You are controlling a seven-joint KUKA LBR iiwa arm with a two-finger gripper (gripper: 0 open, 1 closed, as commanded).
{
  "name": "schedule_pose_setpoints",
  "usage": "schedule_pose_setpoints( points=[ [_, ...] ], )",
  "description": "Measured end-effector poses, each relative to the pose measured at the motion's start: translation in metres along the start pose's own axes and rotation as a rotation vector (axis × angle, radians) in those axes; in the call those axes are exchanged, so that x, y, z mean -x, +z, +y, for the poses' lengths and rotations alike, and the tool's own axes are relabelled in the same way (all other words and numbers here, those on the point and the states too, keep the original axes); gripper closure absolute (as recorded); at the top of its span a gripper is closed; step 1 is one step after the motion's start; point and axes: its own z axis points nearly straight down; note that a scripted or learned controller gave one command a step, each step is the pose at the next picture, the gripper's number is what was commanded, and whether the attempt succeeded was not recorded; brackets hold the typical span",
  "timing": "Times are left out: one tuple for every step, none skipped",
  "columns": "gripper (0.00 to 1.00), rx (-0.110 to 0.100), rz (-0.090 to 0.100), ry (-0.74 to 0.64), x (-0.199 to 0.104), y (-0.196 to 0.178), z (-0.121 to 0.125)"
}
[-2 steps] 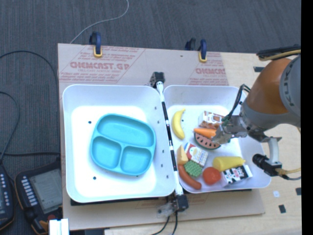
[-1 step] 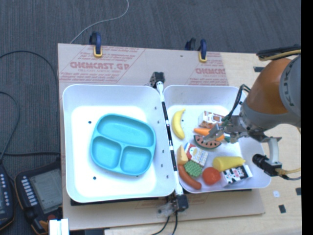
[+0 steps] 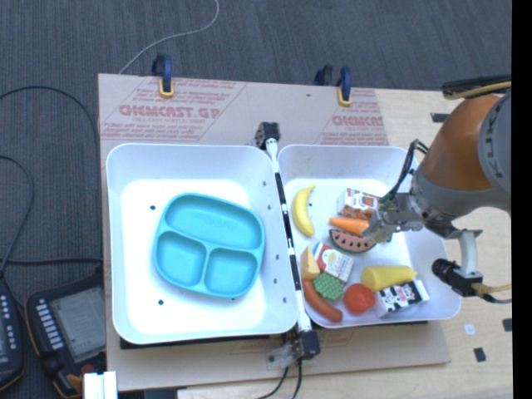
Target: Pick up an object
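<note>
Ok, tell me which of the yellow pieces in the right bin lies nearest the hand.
The yellow wedge, just below the hand beside the small milk carton. The banana lies farther off, by the divider.

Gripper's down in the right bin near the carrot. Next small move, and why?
Probably a short drop straight down, then close. The gripper sits in the right bin right at the carrot and watermelon slice, with nothing visibly held. The milk carton crowds it closely, so a sideways shift risks nudging neighbours.
</note>
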Motion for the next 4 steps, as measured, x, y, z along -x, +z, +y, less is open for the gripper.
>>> schedule_pose_setpoints(
  points=[
    [0.0,0.0,0.0,0.0,0.0,0.0,0.0],
    [0.0,0.02,-0.004,0.002,-0.036,0.056,-0.018],
    [1.0,0.026,0.0,0.001,-0.037,0.042,-0.015],
    [0.0,0.026,-0.001,0.002,-0.037,0.043,-0.016]
  ],
)
